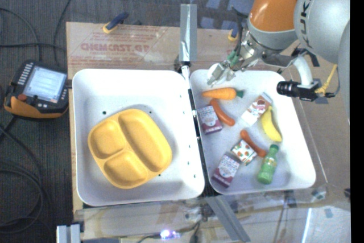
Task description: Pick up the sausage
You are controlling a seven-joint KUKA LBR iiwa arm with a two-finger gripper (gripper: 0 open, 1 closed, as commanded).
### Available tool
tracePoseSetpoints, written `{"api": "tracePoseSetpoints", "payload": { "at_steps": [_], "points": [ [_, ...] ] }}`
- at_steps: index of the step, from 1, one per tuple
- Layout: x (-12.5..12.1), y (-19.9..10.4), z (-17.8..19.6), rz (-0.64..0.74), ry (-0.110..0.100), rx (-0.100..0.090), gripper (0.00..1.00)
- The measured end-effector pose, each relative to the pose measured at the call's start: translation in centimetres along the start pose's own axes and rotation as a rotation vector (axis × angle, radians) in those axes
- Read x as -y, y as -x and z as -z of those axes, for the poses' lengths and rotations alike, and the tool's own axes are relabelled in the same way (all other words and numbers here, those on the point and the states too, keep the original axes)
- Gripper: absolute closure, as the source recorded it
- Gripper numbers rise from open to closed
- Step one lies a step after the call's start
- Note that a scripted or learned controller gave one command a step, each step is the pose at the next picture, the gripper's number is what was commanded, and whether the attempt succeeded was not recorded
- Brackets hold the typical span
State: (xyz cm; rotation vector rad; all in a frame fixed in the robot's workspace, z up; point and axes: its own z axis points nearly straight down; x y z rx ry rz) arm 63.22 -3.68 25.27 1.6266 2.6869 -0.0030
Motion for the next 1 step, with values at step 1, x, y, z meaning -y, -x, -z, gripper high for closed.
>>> {"api": "tracePoseSetpoints", "payload": {
  "at_steps": [1],
  "points": [
    [-3.31, 1.59, 13.9, 0.092, 0.002, 0.001, 1.0]
  ]
}}
